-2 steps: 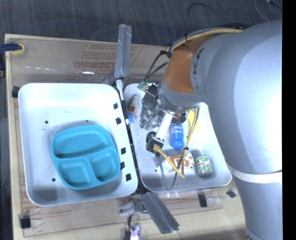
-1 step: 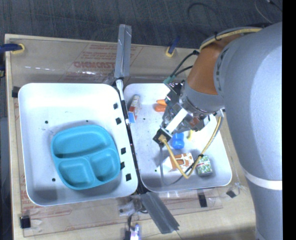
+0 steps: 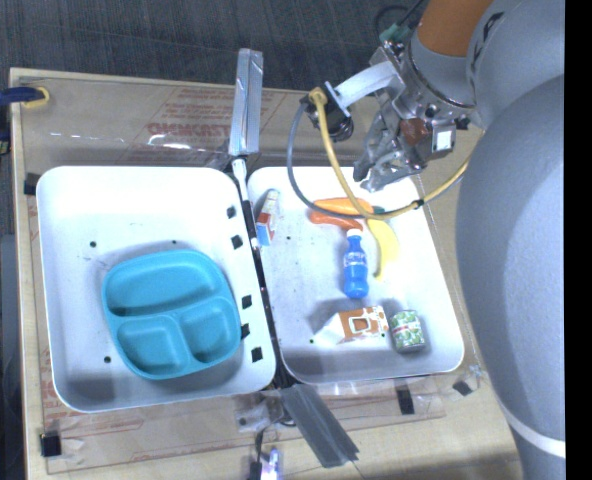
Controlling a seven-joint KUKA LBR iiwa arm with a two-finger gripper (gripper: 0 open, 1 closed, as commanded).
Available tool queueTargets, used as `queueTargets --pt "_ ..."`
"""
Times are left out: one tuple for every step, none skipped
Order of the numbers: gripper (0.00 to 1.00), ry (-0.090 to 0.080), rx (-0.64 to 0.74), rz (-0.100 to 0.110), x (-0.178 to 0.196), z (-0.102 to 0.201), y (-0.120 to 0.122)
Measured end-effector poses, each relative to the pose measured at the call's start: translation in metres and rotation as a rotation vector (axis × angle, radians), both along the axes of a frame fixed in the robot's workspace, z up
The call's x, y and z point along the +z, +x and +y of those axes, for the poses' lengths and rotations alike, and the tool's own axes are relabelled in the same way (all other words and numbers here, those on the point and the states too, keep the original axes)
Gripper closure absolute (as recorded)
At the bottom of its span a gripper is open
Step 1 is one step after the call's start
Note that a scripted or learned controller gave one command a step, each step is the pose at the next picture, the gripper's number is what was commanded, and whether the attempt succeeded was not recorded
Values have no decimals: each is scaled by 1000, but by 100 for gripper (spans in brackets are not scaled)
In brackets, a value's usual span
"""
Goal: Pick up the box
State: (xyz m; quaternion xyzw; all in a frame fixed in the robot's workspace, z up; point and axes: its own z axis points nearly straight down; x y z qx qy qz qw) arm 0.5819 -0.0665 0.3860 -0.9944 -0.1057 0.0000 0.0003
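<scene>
Two shallow white bins sit side by side on a bench, seen from above at a slant. The left bin [image 3: 66, 268] holds a blue divided tray [image 3: 171, 311] with three compartments. The right bin [image 3: 296, 298] holds the loose items: a small box [image 3: 362, 324] with an orange and white printed face lies near the front wall, tilted slightly, with a small green-lidded can [image 3: 408, 330] just beside it on the right. Farther back, a blue bottle [image 3: 354, 264] lies roughly lengthwise, with a yellow banana [image 3: 384, 246] close against its right side and an orange carrot-like piece [image 3: 341, 208] at its far end. A second, narrow carton [image 3: 266, 218] leans against the bin's left wall by the divider. The grey arm reaches in from the right, and its gripper [image 3: 381, 173] hangs above the back edge of the right bin, over the carrot and banana, well apart from the box at the front. Nothing is seen between the fingers, and the fingers look slightly parted, though cables and shadow make this hard to confirm. Judged from this, the task is at the approach stage: the box lies untouched. The next move seems to call for travelling toward the front of the bin, lining up over the box, and descending without nudging the can that crowds its right side.
</scene>
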Motion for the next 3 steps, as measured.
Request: queueTargets --pt "100 2 135 7 -114 66 -28" --pt "100 0 51 4 -112 85 -106" --pt "100 -1 21 4 -142 122 -106"
